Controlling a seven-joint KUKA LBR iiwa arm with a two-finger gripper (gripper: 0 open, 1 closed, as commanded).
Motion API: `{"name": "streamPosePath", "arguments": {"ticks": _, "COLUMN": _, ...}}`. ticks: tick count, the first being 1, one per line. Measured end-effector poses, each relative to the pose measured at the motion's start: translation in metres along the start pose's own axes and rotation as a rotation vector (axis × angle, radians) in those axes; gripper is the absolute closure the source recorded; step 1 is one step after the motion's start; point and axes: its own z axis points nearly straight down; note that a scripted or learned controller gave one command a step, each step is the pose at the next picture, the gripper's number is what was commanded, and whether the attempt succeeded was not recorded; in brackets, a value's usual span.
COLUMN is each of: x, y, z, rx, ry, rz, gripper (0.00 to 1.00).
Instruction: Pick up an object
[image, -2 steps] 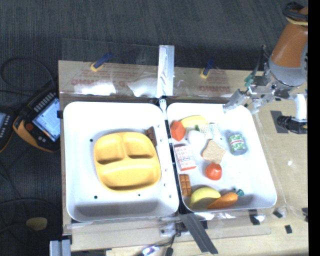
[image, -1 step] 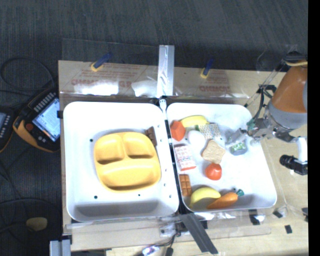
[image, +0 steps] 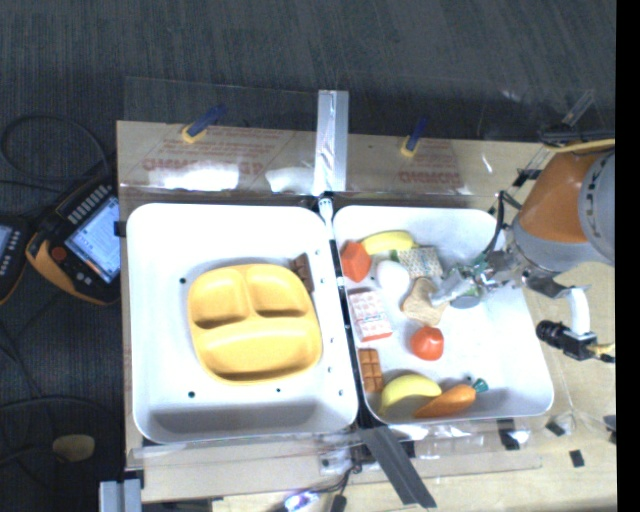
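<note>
Reaching in from the right, the gripper (image: 452, 288) hangs low in the right bin (image: 520, 345), just beside a tan, bread-like piece (image: 423, 300), but whether it is released or clenched I cannot tell from this slant. Going left to right: a handheld controller (image: 82, 243) lies on the floor off the bench; the left bin (image: 160, 300) holds a yellow sectioned tray (image: 255, 320) with a small brown block (image: 303, 268) at its upper right corner. Across the divider, the right bin carries an orange-red piece (image: 355, 260), a red-printed card (image: 369, 314), a chocolate bar (image: 371, 370) along its left wall, a banana (image: 388, 242), a white egg shape (image: 392, 275), a speckled packet (image: 422, 263), a yellow-green fruit (image: 405, 392), a tomato (image: 428, 343) and a carrot (image: 450, 399) near the front wall. The tan piece is the likeliest target, since it sits nearest the tool. It looks like light toy food, probably stiff plastic or foam with a fairly grippy surface and little risk of breaking. Its flat faces suggest pinching across the narrow thickness at mid-body; the packet touching its top edge could snag or be dragged along
</note>
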Motion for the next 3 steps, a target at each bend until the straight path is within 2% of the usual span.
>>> {"name": "streamPosePath", "arguments": {"ticks": 1, "x": -0.002, "y": 0.015, "z": 0.005, "rx": -0.004, "ry": -0.002, "rz": -0.053, "gripper": 0.0}}
{"name": "streamPosePath", "arguments": {"ticks": 2, "x": 0.016, "y": 0.008, "z": -0.061, "rx": 0.009, "ry": -0.007, "rz": 0.026, "gripper": 0.0}}
{"name": "streamPosePath", "arguments": {"ticks": 3, "x": -0.001, "y": 0.017, "z": 0.001, "rx": 0.002, "ry": -0.003, "rz": 0.009, "gripper": 0.0}}
